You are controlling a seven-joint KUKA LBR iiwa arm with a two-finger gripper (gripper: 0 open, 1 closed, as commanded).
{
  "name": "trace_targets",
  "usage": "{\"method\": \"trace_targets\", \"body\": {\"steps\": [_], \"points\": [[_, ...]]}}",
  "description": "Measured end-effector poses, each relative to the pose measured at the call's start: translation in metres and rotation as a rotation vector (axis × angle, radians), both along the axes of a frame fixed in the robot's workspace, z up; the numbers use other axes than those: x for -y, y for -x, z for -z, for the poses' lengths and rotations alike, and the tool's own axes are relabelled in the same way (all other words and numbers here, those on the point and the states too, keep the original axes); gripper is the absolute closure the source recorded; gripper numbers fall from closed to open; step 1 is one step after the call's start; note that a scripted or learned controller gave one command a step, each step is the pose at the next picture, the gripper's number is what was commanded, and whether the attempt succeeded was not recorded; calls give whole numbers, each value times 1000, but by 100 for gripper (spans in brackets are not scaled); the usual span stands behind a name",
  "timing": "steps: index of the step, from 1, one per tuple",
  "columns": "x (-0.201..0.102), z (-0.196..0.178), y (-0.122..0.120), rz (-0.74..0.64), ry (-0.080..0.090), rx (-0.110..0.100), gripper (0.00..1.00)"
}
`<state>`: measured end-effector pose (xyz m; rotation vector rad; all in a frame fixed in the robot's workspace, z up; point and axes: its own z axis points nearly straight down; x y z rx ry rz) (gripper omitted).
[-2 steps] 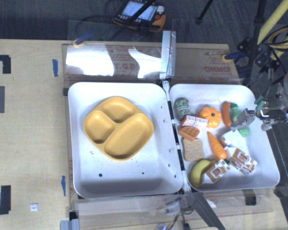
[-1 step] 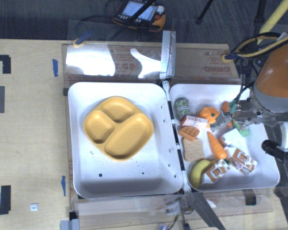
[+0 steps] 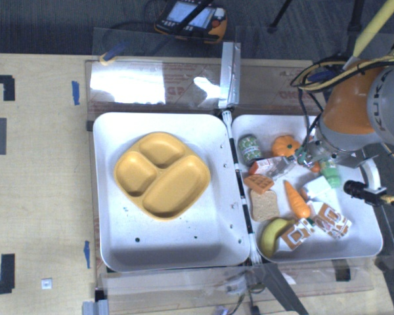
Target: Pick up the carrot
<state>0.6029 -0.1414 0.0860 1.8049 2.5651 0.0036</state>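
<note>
Pincer [image 3: 313, 155] hovering over right bin's [image 3: 371, 245] far edge, near the pumpkin [image 3: 286, 145]; grip state impossible to tell. Carrot [image 3: 297, 199] lying mid-bin, slanted, crowded by waffle [image 3: 261, 183], bread slice [image 3: 265, 206] and cartons [image 3: 322, 222]. Likely risks: snagging a neighbour, or pinching the tapered end and slipping off.

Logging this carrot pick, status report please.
Hand over right bin, grip unclear. Carrot loose in bin. Waffle, bread slice close beside it.
</note>
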Motion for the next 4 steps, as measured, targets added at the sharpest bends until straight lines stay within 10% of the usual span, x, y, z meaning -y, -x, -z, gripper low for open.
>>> {"method": "trace_targets", "body": {"steps": [1, 2, 3, 4], "points": [[-6, -1, 122, 419, -3, 1, 0], [-6, -11, 120, 421, -3, 7, 100], [-67, -116, 107, 401, -2, -6, 100], [-68, -125, 106, 400, -1, -3, 100]]}}
